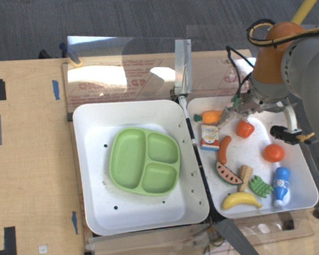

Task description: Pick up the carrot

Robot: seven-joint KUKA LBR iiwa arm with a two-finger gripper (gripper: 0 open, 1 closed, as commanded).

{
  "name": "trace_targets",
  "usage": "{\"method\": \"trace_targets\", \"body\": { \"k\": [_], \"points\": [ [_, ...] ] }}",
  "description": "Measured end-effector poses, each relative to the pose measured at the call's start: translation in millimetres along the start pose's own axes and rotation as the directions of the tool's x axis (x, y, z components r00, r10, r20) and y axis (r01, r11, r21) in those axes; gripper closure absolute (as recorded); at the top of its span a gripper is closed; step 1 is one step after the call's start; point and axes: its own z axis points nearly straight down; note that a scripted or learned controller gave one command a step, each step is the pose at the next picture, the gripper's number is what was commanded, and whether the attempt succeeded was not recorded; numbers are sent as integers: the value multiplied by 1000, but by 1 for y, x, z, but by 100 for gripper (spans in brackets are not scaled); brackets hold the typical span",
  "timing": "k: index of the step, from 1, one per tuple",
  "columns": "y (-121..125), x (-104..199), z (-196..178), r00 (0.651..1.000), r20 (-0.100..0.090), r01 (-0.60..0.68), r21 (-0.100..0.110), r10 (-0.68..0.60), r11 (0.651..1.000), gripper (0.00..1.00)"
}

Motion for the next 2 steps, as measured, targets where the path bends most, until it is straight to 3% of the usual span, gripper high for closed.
{"method": "trace_targets", "body": {
  "k": [1, 2],
  "points": [
    [9, 44, -1, 999, 2, 43, -5, -43, 999, 0],
    [9, 44, -13, 999, 2, 46, -1, -46, 999, 100]
  ]
}}
